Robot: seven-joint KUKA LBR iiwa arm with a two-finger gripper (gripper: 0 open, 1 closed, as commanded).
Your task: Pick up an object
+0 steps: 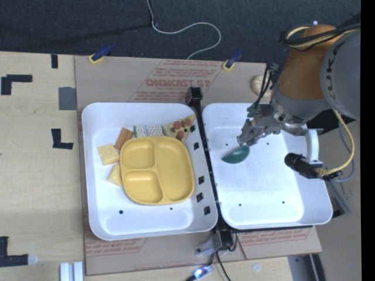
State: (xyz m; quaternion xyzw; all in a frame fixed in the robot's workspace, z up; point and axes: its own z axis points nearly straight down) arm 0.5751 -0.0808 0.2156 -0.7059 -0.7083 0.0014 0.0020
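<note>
A small teal-green object (235, 155) lies on the floor of the right bin (275, 204), near its left wall. My gripper (248, 138) hangs over the upper left part of that bin, its tip directly up and to the right of the teal object and touching or nearly touching it. The grey arm with its orange band (310, 57) comes in from the upper right. In the left bin (146, 221) a yellow divided plate (157, 170) rests in the middle.
Around the plate's upper left lie pale yellow blocks (108, 154), a brown piece (123, 137) and patterned toy pieces (176, 127). A black divider (202, 157) separates the bins. A black cable fitting (302, 164) sticks out beside the arm over the right bin.
</note>
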